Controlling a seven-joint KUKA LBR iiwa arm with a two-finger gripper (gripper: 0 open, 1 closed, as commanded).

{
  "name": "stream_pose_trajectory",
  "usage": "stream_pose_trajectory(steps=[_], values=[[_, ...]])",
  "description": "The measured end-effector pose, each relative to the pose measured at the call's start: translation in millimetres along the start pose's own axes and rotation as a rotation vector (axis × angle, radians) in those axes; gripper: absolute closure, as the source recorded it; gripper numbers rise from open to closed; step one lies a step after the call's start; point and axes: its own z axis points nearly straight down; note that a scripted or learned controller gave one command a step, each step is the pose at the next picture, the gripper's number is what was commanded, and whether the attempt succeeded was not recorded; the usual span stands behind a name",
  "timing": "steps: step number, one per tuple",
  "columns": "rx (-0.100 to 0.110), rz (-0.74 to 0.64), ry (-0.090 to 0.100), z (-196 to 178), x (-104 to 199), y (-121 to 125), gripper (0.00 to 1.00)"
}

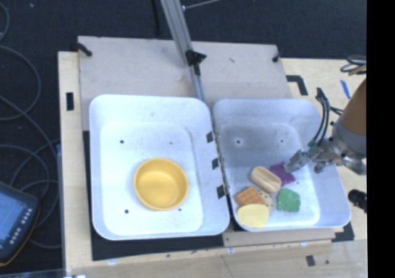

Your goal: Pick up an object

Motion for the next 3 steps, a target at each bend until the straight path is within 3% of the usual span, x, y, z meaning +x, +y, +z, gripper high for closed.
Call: stream_pose_trajectory(steps=[1, 2, 3], values=[[-0.009, 0.002, -0.002, 46.7, -1.7, 1.5, 0.0], [-0.014, 0.005, -0.002, 32.9, -2.6, 3.3, 1.0], [-0.012, -0.005, -0.001, -12.4, 0.3, 9.4, 1.0]])
